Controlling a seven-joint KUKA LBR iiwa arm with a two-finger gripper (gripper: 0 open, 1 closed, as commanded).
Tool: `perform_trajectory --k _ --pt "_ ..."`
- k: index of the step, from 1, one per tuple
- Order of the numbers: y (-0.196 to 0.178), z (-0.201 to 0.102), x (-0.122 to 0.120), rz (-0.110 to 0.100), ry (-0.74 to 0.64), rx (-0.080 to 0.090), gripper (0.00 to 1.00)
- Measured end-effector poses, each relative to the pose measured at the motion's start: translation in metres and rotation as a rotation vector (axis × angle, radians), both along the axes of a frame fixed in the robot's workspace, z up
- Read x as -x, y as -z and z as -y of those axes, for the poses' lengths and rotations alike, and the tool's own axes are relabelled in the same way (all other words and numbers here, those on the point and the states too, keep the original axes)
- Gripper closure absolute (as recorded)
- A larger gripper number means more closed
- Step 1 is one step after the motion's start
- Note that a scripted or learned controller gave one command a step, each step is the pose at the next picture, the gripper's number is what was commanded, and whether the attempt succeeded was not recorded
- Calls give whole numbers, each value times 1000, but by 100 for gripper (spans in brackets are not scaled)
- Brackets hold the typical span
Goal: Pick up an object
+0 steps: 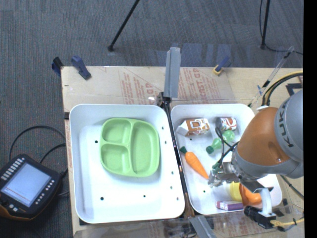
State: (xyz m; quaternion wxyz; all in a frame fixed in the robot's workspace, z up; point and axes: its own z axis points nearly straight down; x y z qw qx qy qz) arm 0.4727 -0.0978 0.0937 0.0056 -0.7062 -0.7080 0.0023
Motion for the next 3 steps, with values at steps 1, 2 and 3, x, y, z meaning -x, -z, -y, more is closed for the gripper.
perform_trajectory --k 1,2,3 --pt "0 0 0 0 0 0 0" --pt "-92 -29 -3 7 -192 2 0" --pt "7 11 -1 6 -205 0 0"
